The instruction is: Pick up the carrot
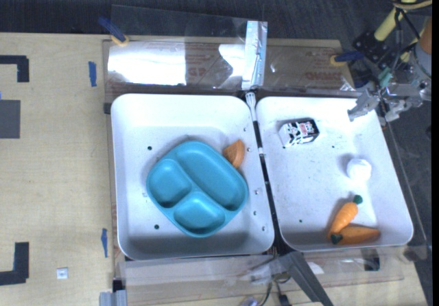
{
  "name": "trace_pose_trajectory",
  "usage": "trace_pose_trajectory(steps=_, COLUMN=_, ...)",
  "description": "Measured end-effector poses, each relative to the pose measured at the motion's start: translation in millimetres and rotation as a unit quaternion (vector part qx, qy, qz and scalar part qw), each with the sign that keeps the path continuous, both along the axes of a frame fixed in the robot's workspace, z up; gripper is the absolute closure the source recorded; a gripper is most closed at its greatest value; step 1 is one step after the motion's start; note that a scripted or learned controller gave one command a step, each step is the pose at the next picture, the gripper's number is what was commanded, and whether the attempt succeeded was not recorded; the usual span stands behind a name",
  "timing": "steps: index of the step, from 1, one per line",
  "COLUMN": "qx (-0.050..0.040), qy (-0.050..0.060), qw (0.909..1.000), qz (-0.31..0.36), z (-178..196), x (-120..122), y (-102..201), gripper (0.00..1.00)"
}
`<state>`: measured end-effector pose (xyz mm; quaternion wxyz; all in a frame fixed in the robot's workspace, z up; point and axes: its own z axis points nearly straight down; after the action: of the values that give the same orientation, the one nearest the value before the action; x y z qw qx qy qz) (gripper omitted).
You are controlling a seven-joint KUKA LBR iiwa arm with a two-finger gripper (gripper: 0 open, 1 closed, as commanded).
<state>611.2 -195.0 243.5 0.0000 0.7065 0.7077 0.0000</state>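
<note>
While the gripper [374, 102] is held at the right bin's [312, 226] far right corner, its jaw state cannot be told. The carrot [344, 216] is seen near the front right, touching an orange piece [357, 234]. Both could be caught together, spoiling the grasp.

bright overhead light | glare on clear panel [185, 57] | soft focus

Orange carrot [345, 216], green-tipped, lying tilted in right bin's [309, 229] near corner
</note>
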Motion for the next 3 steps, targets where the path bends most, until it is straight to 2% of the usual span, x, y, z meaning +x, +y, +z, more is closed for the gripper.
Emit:
trace_pose_trajectory(steps=1, qx=0.0011, qy=0.004, qw=1.0000, qz=0.000, z=-103.1, x=-60.4, y=30.2, gripper=0.00)
trace_pose_trajectory(steps=2, qx=0.0003, qy=0.001, qw=0.9987, qz=0.051, z=-133.4, x=-126.8, y=1.3, gripper=0.00)
trace_pose_trajectory(steps=3, qx=-0.0003, qy=-0.002, qw=0.9995, qz=0.032, z=-156.5, x=-130.5, y=5.5, gripper=0.00)
